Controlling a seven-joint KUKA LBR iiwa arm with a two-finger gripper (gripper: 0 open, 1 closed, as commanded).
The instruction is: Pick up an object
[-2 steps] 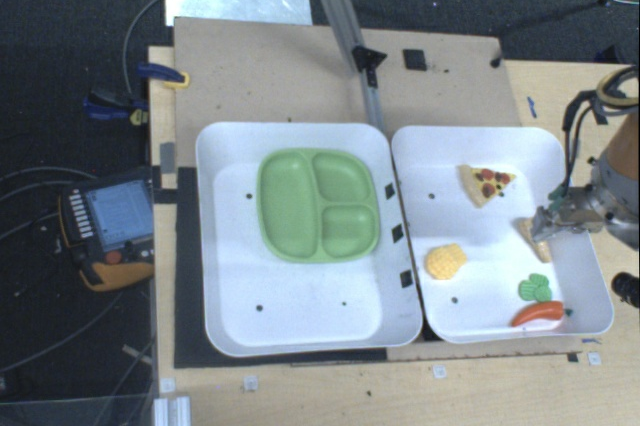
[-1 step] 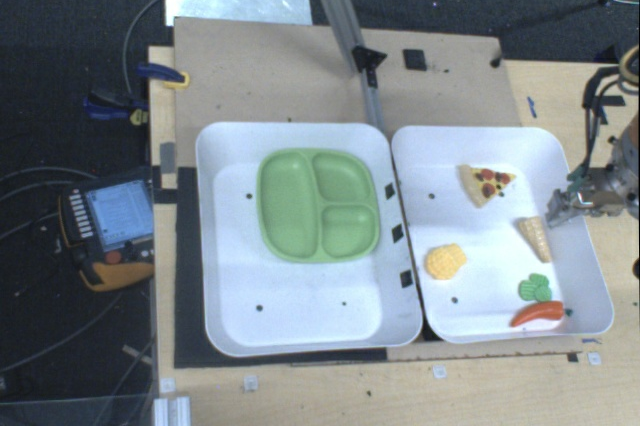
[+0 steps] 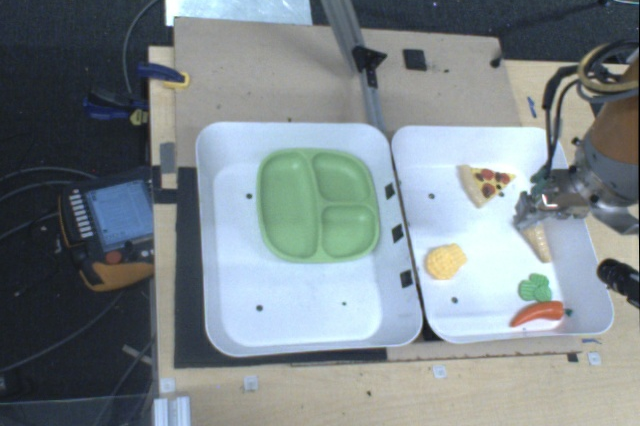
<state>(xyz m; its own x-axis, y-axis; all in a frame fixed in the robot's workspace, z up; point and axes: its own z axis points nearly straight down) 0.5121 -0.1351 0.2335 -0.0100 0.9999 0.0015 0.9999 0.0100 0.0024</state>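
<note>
In the right bin (image 3: 600, 314) lie a toy pizza slice (image 3: 487, 184), a yellow corn piece (image 3: 446, 261), a green broccoli piece (image 3: 535, 289) and a red-orange pepper (image 3: 538, 314). A beige cone-shaped piece (image 3: 539, 240) lies near the bin's right wall. My gripper (image 3: 537, 211) hangs low over the right side of this bin, right above the top end of the cone and to the right of the pizza slice. Whether it touches the cone is hidden by the wrist.
The left bin (image 3: 230, 314) holds a green divided plate (image 3: 318, 204). A grey pole (image 3: 340, 4) slants over the bench's far edge. A blue-screened pendant (image 3: 110, 224) and cables lie off the bench to the left.
</note>
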